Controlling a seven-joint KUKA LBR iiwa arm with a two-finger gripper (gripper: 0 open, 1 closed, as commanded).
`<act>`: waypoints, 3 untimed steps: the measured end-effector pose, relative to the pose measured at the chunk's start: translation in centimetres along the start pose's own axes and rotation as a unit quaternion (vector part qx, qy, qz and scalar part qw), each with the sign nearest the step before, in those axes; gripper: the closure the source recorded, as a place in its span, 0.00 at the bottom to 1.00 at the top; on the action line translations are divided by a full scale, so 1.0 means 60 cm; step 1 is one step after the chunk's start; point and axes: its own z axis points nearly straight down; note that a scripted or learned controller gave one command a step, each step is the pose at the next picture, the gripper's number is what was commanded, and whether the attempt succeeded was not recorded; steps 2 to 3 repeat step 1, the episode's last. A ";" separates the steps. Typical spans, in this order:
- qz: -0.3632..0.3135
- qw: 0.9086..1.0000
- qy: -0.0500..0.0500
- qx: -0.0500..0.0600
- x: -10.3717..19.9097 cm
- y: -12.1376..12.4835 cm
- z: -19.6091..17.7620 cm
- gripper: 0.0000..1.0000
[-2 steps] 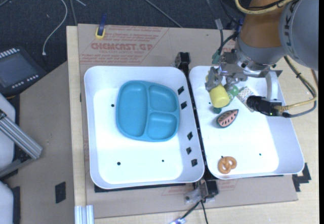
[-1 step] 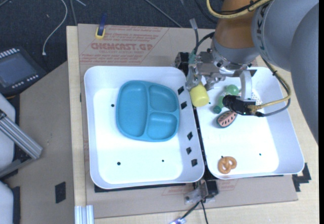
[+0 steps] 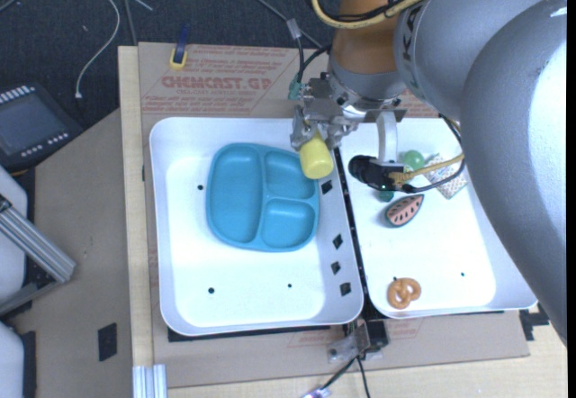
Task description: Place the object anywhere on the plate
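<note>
The arm [image 3: 486, 72] looms closest to me, its gripper [image 3: 315, 137] clamped on the yellow object [image 3: 316, 158], which hangs at the plate's [image 3: 256, 203] upper right edge, just over the rim. I'd carry it a little further in over the plate's upper right compartment and lower before letting go, since a drop here could roll off toward the right bin [image 3: 450, 243].

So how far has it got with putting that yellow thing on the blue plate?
Picked up, it seems: the yellow object hangs at the gripper, off the bin floor. In hand now is the carry: it sits over the right rim of the blue plate, in the left bin. Left to do: lower and release it onto the plate. Other items wait in the right bin.
</note>
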 end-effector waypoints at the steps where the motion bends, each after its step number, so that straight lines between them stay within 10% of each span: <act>1: 0.002 1.000 -0.001 0.001 -0.006 -0.001 0.000 0.00; 3: 0.002 1.000 -0.001 0.001 -0.006 -0.001 0.000 0.00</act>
